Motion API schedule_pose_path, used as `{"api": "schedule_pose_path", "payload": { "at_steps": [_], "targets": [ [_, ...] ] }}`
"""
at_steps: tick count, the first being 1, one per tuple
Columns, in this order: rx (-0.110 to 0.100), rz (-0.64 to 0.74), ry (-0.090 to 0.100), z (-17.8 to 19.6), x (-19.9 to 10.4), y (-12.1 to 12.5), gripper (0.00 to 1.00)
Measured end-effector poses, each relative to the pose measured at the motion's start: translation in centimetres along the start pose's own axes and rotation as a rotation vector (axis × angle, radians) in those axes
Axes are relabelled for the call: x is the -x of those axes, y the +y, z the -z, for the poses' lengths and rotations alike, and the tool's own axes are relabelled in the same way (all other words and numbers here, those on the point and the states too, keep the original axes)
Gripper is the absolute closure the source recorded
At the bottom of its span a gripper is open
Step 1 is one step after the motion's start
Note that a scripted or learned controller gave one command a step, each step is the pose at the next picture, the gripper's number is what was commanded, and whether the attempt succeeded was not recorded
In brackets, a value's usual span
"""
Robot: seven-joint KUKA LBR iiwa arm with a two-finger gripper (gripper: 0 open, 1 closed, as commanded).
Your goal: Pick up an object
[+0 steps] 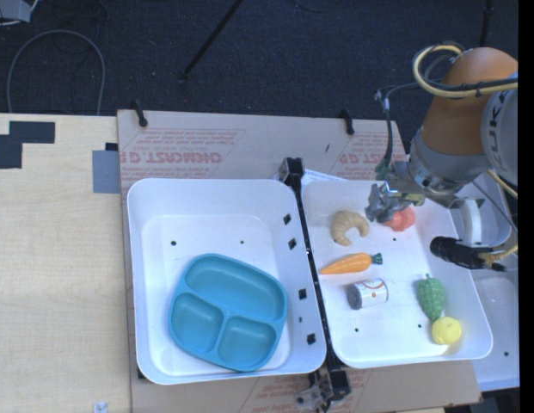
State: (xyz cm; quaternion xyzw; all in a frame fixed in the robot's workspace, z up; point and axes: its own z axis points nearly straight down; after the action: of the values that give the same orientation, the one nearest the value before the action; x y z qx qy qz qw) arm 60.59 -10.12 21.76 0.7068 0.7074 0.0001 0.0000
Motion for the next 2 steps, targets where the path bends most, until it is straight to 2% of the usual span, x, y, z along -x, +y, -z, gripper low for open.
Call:
{"api": "schedule_pose_path", "payload": {
  "at_steps": [1, 2],
  "targets": [
    [-0.004, 0.003, 0.002, -0.8, -5.8, -0.1, 1.00],
    [-0.004, 0.004, 0.002, 0.2, -10.5, -0.7, 1.00]
  ]
}}
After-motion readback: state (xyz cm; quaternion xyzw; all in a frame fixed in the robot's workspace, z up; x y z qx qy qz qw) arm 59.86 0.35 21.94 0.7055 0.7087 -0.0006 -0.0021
